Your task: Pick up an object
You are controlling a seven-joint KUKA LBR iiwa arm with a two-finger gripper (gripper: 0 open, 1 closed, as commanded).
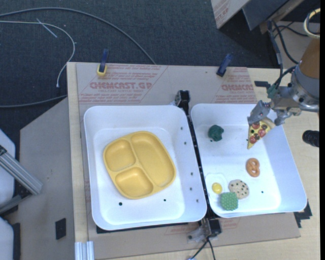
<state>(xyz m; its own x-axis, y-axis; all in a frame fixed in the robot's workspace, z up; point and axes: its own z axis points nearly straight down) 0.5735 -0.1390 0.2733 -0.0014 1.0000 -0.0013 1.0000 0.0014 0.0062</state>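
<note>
The gripper (265,118) pinches the pizza slice (257,133) by its crust over the right bin (289,167) — best lift straight and slow, as the tip dangles free.

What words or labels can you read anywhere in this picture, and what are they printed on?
"CHEMCAST GP": red print on the brown board behind the left bin, repeated in fainter rows that blur.
"CHEMCAST": red print on the same board behind the right bin, cut off by the arm.
Red print on the cardboard box at the top: too small to read.
The yellow tray, the toy foods and the gripper carry no readable text.
</note>
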